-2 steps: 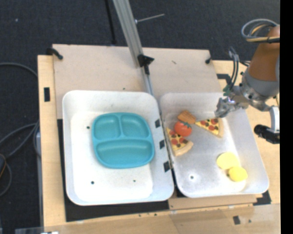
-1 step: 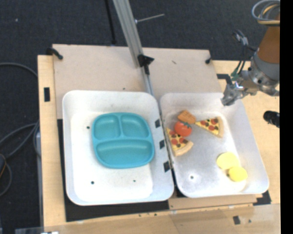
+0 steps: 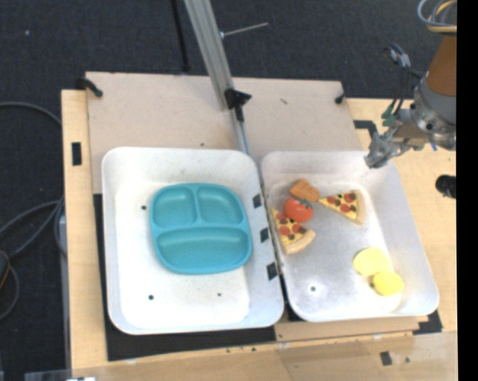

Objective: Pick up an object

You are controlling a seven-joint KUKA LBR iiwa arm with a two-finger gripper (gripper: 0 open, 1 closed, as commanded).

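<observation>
Pizza slice (image 3: pixel 345 205), the nearest toy, lies at twelve o'clock in the right bin (image 3: pixel 410 236), beside a tomato (image 3: pixel 298 209). My gripper (image 3: pixel 379 154) hovers at that bin's one o'clock corner, empty; jaw opening I cannot tell. I judge this the approach: next, descend toward seven o'clock.

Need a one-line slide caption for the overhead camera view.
Gripper at the right bin's far rim, above pizza slices, a tomato and lemon pieces; teal divided plate in the left bin.

Two white bins (image 3: pixel 128 236) side by side on a bench (image 3: pixel 80 213), metal pole (image 3: pixel 211 42) behind.
</observation>
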